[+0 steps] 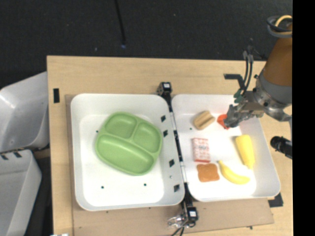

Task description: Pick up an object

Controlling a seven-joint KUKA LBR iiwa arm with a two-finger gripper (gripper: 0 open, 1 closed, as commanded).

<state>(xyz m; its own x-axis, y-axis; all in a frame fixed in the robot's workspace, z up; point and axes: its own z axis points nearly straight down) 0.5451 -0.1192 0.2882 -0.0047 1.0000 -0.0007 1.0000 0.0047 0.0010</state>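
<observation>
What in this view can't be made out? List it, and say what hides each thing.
- The red object in the right bin: the tool covers most of it, so its shape and kind are unclear.
- Whether the tool grips that object: its tips are too small and dark to read.
- The print on the pink-and-white packet: too small and blurred.
- The arm: cut off by the view's right edge.

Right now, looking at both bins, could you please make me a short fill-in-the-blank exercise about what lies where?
1. The green divided plate lies in the ____ bin.
2. The banana lies in the right bin, right beside the ____ toast slice.
3. The tool hovers at a small ____ object near the bread roll.

Missing words: left; orange; red
</observation>
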